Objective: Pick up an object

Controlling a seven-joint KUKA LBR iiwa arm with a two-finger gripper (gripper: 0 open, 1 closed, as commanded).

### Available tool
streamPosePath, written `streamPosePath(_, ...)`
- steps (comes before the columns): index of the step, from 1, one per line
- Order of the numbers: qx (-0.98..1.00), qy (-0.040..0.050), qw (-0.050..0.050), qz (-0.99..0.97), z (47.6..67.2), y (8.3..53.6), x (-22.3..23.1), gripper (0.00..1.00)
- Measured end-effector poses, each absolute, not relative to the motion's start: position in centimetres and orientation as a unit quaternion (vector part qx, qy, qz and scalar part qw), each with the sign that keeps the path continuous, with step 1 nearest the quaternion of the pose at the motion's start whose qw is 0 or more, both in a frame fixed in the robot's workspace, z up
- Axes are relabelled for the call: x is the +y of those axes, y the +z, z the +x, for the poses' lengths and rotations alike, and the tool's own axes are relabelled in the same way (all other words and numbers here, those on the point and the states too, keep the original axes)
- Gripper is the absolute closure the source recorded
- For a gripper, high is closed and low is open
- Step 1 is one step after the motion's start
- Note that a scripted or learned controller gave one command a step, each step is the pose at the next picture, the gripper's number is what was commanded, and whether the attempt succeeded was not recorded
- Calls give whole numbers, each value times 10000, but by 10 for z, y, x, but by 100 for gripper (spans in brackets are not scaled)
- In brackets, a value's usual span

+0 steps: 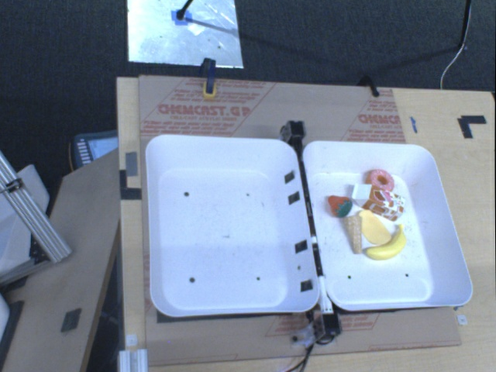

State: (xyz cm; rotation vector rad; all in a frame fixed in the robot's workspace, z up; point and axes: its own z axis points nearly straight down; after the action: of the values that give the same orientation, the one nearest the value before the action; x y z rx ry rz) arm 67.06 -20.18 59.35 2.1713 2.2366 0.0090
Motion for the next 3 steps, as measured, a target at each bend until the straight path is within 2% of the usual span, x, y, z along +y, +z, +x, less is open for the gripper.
streamPosePath(1, 7178, 26, 116, 6962, 671, 593, -202, 0)
streamPosePath(2, 7196, 34, 143, 6942, 671, 605, -201, 100)
streamPosePath(3, 7200, 31, 137, 6938, 671, 605, -201, 0)
